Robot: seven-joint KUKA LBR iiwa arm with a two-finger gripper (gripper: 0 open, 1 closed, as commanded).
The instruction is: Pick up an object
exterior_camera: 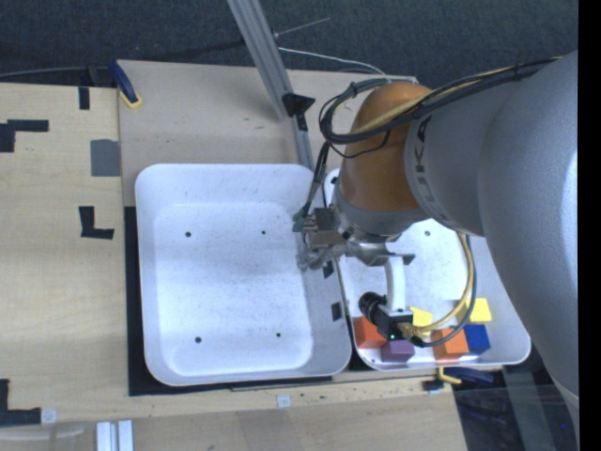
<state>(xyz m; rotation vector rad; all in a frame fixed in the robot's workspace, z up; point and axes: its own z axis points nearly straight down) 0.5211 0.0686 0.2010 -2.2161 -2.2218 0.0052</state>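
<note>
Apparently mid-approach, the claw [315,250] is hanging by the left wall of the shallow white right-hand bin [434,252], open or closed I cannot tell, needing a shift nearer-right, where a small purple block [399,350] is lying.

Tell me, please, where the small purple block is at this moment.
In the camera view, the small purple block lies by the near rim of the shallow white bin on the view's right, just right of a red-orange block.
</note>
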